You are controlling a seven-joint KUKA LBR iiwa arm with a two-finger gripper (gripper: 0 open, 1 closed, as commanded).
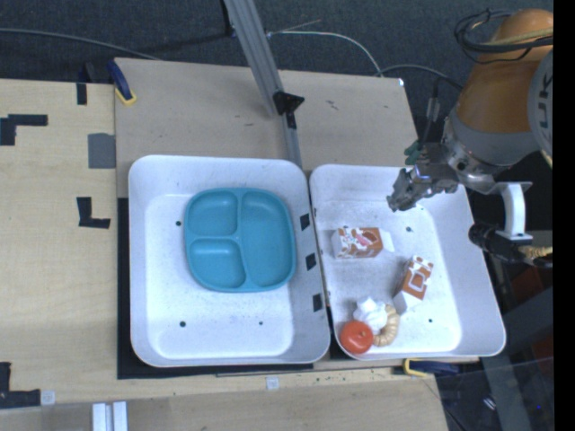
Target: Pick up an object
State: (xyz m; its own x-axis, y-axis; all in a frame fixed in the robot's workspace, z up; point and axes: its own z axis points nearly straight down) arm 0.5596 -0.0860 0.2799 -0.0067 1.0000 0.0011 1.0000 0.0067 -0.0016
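Currently the pincer [406,189], whose state cannot be told, is seen above the right bin [467,317], where a small carton [358,241] is lain near the middle.

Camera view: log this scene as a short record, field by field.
left bin: holds a blue divided plate
right bin: holds a small carton, a second carton, a red and white toy
tool: over the right bin's upper part, apart from all items
held item: none seen
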